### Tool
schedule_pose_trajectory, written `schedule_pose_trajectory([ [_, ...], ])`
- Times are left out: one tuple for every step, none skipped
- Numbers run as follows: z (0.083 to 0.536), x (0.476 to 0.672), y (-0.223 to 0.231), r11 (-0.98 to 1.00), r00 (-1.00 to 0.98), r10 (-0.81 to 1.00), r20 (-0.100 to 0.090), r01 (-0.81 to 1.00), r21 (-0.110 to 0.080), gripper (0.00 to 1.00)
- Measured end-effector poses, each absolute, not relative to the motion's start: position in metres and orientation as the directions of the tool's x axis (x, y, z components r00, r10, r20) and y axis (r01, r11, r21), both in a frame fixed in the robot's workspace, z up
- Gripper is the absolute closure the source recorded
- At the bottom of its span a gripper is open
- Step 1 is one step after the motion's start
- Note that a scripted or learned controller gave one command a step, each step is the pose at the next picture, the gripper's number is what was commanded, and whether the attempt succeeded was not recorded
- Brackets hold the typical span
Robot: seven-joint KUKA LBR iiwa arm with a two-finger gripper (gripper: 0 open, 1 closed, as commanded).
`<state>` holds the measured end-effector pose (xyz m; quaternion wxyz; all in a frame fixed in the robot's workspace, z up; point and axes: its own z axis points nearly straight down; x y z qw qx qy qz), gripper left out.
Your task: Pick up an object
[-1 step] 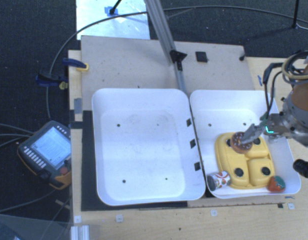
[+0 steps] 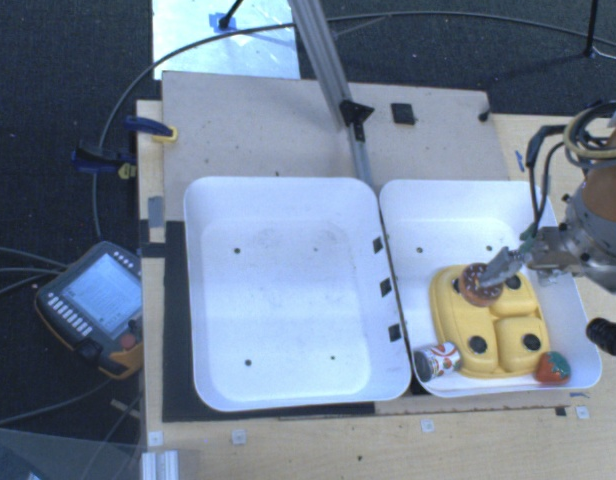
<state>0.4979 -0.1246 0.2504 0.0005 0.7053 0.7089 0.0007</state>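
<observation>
Two shallow white bins are seen side by side on the bench; the left bin (image 2: 218,368) and the right bin (image 2: 428,218) meet along a seam running from 12 to 6 o'clock near the view's centre. The arm (image 2: 598,218) enters from 3 o'clock, and its gripper (image 2: 493,273) is lowered over the right bin. Whether its fingers are apart or together cannot be told, as the tip is small and blurred. Directly at the tip, a small round brown ring-shaped object (image 2: 477,282) is seen resting on the upper left part of a yellow moulded tray (image 2: 488,328); no grasp can be confirmed. The tray fills the bin's 4 to 6 o'clock portion, its right side close to the bin wall. A small red-and-white can (image 2: 437,360) lies on its side at the tray's 7 o'clock corner, just beside the bin's near rim. A red, strawberry-like object (image 2: 553,368) sits at 5 o'clock, pressed into the bin's near right corner. Open floor in the right bin is noted from 9 to 12 o'clock. A teach pendant (image 2: 93,306) lies off the bench at 9 o'clock.
</observation>
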Motion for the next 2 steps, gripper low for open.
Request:
schedule_pose_trajectory([
  [0.2, 0.507, -0.12, 0.002, -0.002, 1.0, 0.0, 1.0, -0.002, 0.0],
  [0.158, 0.504, -0.121, 0.001, -0.001, 1.0, 0.001, 1.0, -0.002, 0.0],
])
